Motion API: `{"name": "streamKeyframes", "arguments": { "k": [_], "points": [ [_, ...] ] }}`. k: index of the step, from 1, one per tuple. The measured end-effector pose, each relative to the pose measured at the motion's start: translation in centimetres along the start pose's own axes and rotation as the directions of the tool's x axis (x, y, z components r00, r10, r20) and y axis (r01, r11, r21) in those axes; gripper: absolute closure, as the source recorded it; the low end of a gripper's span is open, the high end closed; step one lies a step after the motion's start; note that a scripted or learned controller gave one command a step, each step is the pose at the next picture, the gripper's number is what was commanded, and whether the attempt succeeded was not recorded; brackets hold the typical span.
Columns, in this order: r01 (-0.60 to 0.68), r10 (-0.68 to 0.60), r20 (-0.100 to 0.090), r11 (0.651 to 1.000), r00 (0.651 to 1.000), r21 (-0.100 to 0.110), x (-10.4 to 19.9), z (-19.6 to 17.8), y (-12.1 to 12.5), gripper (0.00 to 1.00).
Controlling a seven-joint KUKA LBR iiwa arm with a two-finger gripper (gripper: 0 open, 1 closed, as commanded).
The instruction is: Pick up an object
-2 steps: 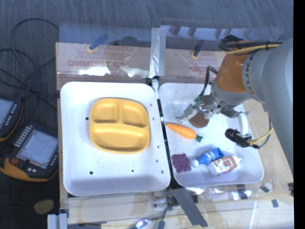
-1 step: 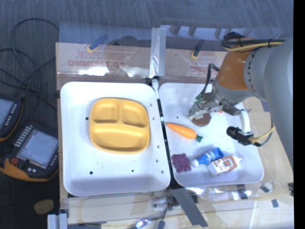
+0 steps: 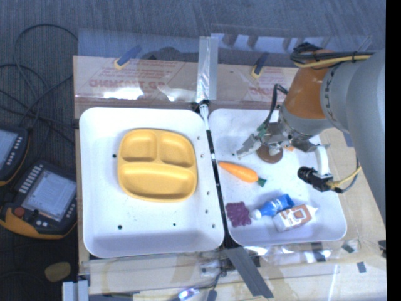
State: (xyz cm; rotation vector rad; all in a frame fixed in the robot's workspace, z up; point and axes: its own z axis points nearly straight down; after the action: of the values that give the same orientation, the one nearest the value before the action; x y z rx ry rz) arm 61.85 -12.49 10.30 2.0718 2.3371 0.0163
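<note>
The right bin (image 3: 332,227) holds an orange carrot (image 3: 238,171) with a green end, a purple bunch of grapes (image 3: 238,213), a blue and white bottle (image 3: 274,205), a small white and orange carton (image 3: 294,217) and a brown round piece (image 3: 272,155). My gripper (image 3: 262,147) is low over the back of this bin and open. One finger (image 3: 246,146) splays left, and the brown piece lies just under its right side. Nothing is held between the fingers. The carrot lies a little in front of it.
A yellow divided plate (image 3: 156,165) lies in the left bin (image 3: 100,231). A raised wall (image 3: 213,168) separates the two bins. The grey arm (image 3: 351,99) crosses the right bin's back right corner.
</note>
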Motion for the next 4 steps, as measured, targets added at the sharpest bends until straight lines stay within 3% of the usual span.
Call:
{"name": "streamKeyframes", "arguments": {
  "k": [1, 2, 3, 4],
  "points": [
    [0.133, -0.133, 0.007, 0.991, 0.991, -0.005, 0.9, 0.7, -2.4, 0.0],
    [0.18, -0.18, -0.003, 0.984, 0.984, 0.007, -2.5, 1.1, 4.9, 0.0],
    [0.206, -0.206, 0.003, 0.978, 0.978, 0.001, -2.8, 0.9, 2.6, 0.0],
    [0.14, -0.14, 0.004, 0.99, 0.99, 0.0, 1.0, 0.8, -1.7, 0.0]
  ]
}}
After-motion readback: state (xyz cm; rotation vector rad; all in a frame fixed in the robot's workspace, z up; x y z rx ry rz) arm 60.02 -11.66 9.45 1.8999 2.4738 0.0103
